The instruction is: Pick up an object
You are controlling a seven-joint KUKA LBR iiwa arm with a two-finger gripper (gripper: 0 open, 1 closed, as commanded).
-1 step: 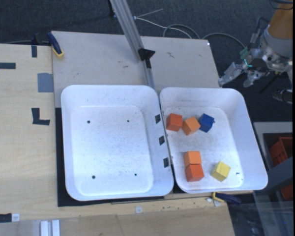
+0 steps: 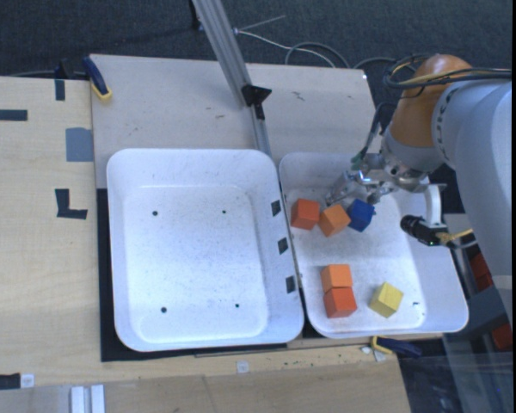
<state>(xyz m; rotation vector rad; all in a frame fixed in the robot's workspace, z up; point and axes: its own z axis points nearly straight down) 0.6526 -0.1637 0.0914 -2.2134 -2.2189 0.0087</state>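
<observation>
Camera view has the gripper low over the upper part of the right bin, just above a blue cube; I cannot tell its state. Crowding that cube, a tan cube touches its left side and an orange cube sits just left again. Lower in the bin, two more orange blocks lie touching, with a yellow cube near their right.

No legible text, label, brand, number or sign appears anywhere on the bench, the two white bins, the coloured blocks or the robot arm
</observation>
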